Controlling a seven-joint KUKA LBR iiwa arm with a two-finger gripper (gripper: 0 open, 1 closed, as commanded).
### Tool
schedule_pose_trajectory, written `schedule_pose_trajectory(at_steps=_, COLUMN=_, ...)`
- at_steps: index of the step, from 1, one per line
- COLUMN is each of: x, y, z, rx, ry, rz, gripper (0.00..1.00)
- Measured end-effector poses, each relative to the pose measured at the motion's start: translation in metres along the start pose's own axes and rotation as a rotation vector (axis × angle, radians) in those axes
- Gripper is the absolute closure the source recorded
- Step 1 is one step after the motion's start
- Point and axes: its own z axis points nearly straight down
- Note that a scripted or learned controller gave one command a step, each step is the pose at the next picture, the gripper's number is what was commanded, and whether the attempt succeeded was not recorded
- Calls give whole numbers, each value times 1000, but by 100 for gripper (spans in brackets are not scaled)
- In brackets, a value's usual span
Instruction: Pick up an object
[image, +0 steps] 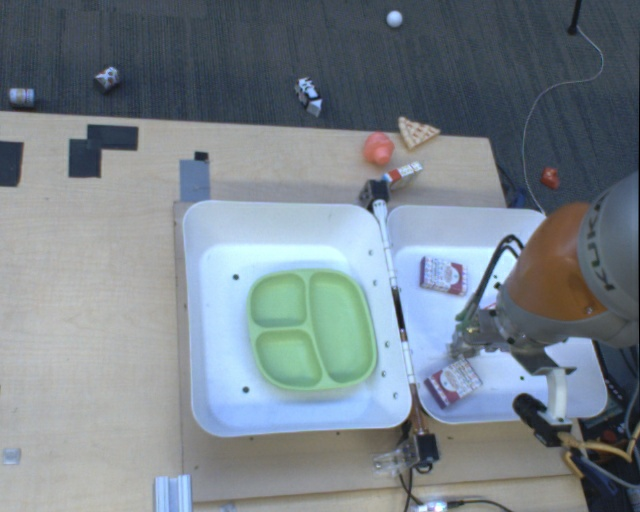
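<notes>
- Gripper (468, 345): low in the right bin (560, 225); finger state cannot be told.
- Red-and-white packet (454, 382): just below the gripper, near the bin's front edge.
- Second packet (443, 274): further back.

Nothing legible — the red-and-white packets' (443, 275) print blurs.

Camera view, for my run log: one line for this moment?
gripper low in right bin | above red-white packet | second packet apart | no grasp visible

Two white bins (200, 300), one green divided plate (312, 330), and two red-and-white packets (443, 275).
</notes>
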Motion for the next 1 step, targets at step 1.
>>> schedule_pose_trajectory(at_steps=1, x=0, y=0, z=0, rx=1, ry=0, rz=0, gripper=0)
